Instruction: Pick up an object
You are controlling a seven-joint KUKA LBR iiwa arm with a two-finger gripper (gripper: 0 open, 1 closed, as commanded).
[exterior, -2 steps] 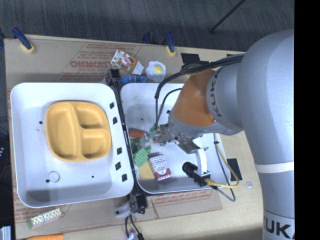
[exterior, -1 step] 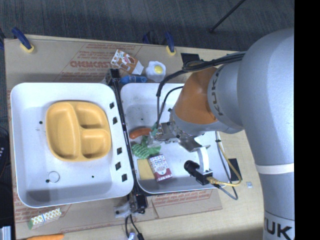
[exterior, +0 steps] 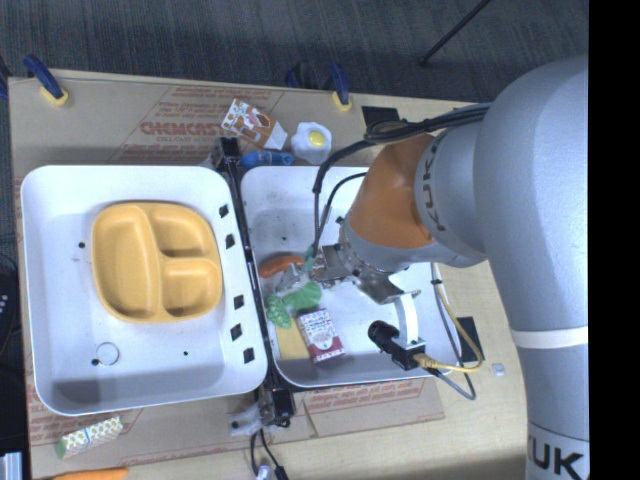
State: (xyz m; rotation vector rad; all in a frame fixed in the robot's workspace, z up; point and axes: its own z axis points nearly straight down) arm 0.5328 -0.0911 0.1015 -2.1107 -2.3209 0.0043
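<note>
Objects for picking lie in the right bin (exterior: 262,193), clustered at its left side: an orange-red sausage-shaped item (exterior: 279,264), a green crinkled piece (exterior: 296,297), a small red-and-white printed carton (exterior: 321,334) and a flat yellow piece (exterior: 291,341) under the carton's left edge — one of each. The gripper (exterior: 322,266) sits low over the far part of this cluster, near the sausage-shaped item and the green piece; whether it is open or closed cannot be told.

Handling, as judged:
- Carton: light, stiff, flat faces — take it across the short sides.
- Sausage-shaped item: light, smooth, likely to roll; grip across its middle.
- Green piece: soft, likely to crumple; pinch at an edge.

The left bin (exterior: 40,268) holds one yellow divided tray (exterior: 155,260). Beyond the bins, on the surface (exterior: 120,103), lie one patterned packet (exterior: 245,120) and one yellow-and-white item (exterior: 312,140).
</note>
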